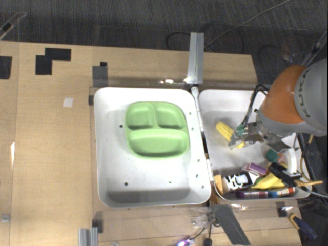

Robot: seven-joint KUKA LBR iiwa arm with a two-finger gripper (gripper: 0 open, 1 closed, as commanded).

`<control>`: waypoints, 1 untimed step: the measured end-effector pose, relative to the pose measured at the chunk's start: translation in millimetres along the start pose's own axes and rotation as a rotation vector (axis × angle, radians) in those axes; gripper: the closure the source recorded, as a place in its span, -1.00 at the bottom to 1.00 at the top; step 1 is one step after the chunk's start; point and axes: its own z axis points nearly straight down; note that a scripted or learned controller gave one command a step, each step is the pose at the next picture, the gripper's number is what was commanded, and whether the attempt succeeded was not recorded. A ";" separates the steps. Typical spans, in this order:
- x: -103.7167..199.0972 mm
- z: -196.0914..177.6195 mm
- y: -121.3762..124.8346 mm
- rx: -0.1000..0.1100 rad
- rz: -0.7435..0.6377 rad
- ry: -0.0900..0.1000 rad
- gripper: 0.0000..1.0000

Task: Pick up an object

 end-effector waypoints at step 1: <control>61.7 -129.3 51.9 0.016 0.059 -0.002 1.00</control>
